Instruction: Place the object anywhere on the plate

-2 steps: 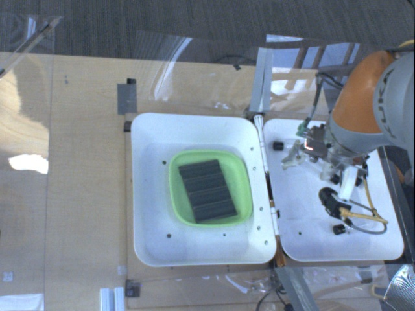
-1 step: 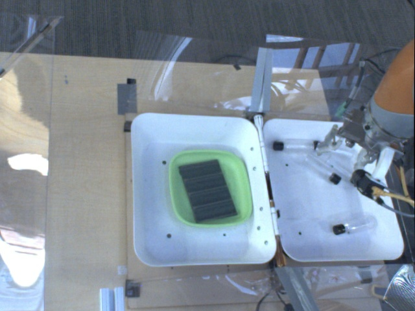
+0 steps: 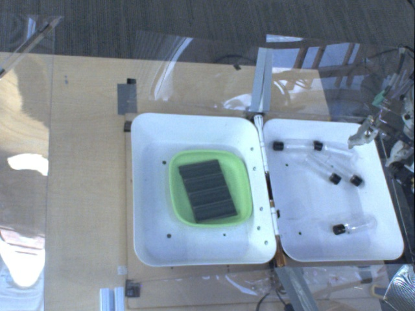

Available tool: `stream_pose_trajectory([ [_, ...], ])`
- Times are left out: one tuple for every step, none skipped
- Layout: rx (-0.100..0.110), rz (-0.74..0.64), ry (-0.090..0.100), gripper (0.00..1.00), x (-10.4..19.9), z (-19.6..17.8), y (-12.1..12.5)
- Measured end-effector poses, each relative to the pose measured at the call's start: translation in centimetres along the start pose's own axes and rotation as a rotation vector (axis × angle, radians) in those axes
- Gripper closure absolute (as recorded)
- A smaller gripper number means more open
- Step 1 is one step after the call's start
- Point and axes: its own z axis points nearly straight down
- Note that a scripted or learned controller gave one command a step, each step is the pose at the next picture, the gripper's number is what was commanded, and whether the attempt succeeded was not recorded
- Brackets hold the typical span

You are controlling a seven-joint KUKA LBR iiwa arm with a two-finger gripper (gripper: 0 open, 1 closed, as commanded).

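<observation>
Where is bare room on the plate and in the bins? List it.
The green plate is mostly covered by a dark ribbed block; only a narrow green margin rings it, widest on the left. The left bin has bare white floor around the plate. In the right bin, clear tubes with black caps crowd the upper half; the lower left floor is bare.

A pale wooden tabletop [image 3: 78, 193] is carrying two shallow white bins set side by side, their inner edges touching. The left bin [image 3: 146, 238] and the right bin [image 3: 382, 248] are both sitting flat on the wood. A small dark grey block [image 3: 127, 96] is lying on the tabletop just beyond the left bin's far left corner. Bright patches of glare are falling across the tabletop's left side.
</observation>
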Motion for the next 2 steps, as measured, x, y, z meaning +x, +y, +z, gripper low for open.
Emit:
stream_pose_trajectory([
  [-0.001, 0.026, 0.000, 0.00, -2.78, -5.43, -0.10],
  [0.001, 0.044, -0.001, 0.00, -3.07, -6.13, -0.99],
])
